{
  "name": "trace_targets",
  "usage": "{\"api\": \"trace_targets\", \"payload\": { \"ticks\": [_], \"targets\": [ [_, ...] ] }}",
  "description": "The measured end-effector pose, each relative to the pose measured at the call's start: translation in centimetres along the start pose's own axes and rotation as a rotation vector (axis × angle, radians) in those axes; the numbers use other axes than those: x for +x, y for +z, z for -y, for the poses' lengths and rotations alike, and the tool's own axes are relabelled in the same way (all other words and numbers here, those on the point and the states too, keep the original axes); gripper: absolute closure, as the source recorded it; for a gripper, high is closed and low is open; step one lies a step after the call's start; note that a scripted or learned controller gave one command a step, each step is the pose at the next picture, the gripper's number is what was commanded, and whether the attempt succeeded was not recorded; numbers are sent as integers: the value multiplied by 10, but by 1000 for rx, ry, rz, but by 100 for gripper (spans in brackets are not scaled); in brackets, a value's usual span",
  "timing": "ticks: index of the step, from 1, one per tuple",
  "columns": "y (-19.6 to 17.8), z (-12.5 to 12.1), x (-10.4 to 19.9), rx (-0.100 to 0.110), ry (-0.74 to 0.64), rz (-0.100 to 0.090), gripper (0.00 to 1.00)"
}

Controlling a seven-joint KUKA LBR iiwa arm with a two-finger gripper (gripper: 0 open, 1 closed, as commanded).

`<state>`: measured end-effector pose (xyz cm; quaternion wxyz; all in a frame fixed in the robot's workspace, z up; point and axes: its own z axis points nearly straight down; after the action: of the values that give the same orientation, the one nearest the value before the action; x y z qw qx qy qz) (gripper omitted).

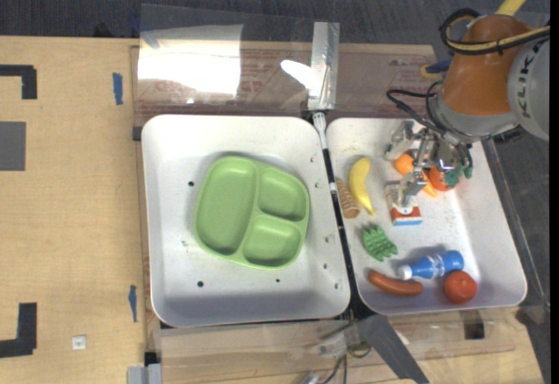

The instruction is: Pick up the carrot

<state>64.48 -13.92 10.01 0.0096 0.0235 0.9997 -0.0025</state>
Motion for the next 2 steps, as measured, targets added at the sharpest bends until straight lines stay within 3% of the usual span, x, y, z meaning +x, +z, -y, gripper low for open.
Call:
{"api": "trace_targets", "payload": {
  "ticks": [1, 2],
  "targets": [
    [-15, -2, -5, 1, -1, 20, 100],
    [-8, 9, 58, 3, -177, 33, 100]
  ]
}}
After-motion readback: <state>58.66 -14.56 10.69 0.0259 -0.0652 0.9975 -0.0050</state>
